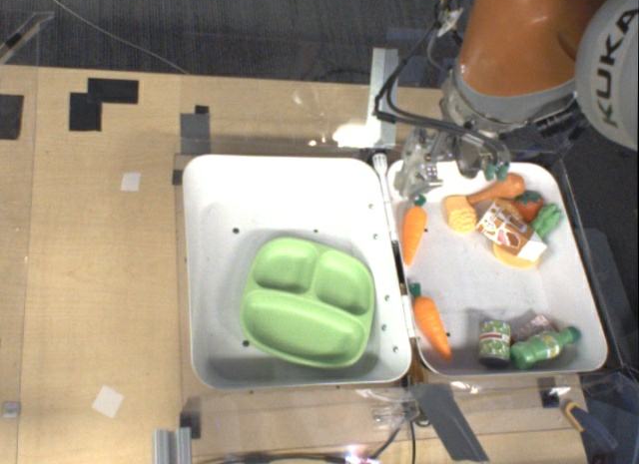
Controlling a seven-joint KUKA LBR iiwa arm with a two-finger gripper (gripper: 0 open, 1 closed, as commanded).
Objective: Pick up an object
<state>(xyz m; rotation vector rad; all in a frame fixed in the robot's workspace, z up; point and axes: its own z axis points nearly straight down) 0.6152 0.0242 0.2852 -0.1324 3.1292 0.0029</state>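
Camera view. Progress: nothing lifted yet; the grasp is still to do. The hand (431, 168) hovers at the right bin's (591, 337) 11 o'clock corner, whether released or clenched cannot be told.

Count:
- carrots, two (412, 233) (432, 324)
- corn piece, one (460, 214)
- green bottle, one (544, 345)
- can, one (493, 341)
- left bin (215, 193), one, holding one green divided tray (309, 300)
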